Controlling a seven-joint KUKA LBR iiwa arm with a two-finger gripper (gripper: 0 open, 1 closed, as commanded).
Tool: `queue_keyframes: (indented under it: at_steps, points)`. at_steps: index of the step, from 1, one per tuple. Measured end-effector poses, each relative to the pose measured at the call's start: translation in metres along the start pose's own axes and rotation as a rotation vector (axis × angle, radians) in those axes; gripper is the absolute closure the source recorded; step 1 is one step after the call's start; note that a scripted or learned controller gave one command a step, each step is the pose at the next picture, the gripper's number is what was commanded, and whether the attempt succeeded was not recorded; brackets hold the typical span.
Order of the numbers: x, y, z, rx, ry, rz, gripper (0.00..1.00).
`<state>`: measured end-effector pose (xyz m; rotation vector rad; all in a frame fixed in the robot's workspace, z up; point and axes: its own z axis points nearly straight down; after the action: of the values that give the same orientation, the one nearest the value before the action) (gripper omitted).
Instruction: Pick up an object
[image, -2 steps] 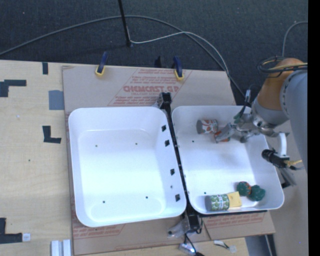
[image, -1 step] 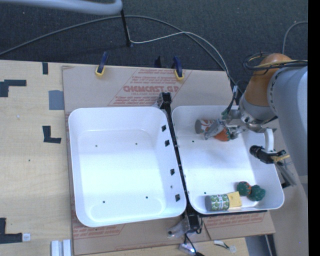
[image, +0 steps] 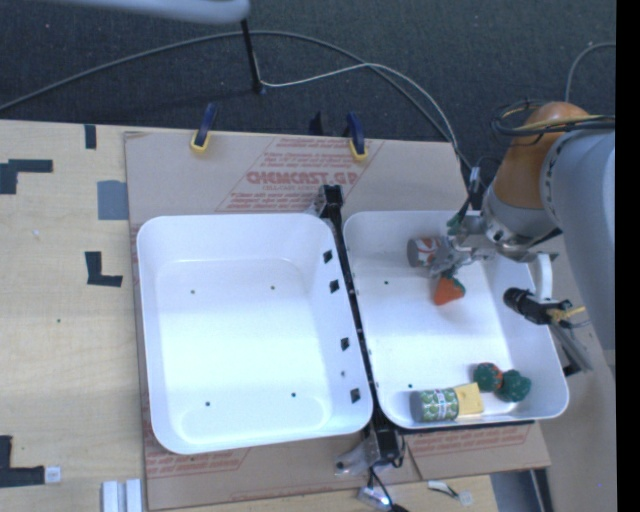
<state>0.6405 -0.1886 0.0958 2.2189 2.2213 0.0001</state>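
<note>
My gripper (image: 455, 262) is low over the back of the right bin (image: 400, 330), reaching in from the right under the grey and orange wrist. Directly at its tip is a small orange and red object (image: 448, 291), touching or nearly touching it. Just left of the gripper lies a grey, red and white item (image: 424, 250). A can with a green label and a yellow end (image: 446, 404) lies on its side at the front of the bin. Two small green pieces (image: 501, 381) sit beside it at the front right corner.
The left bin (image: 240, 330) stands next to the right one, with a black divider strip (image: 345, 300) between them. Both rest on a cardboard sheet (image: 280, 175) held by clamps at the back. A cable (image: 400, 85) runs behind the bins.
</note>
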Motion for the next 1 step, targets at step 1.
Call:
queue_keyframes:
  at_steps: [1]
  points:
    - [0.0001,-0.0002,0.0006,0.001,0.000,0.000,0.00]
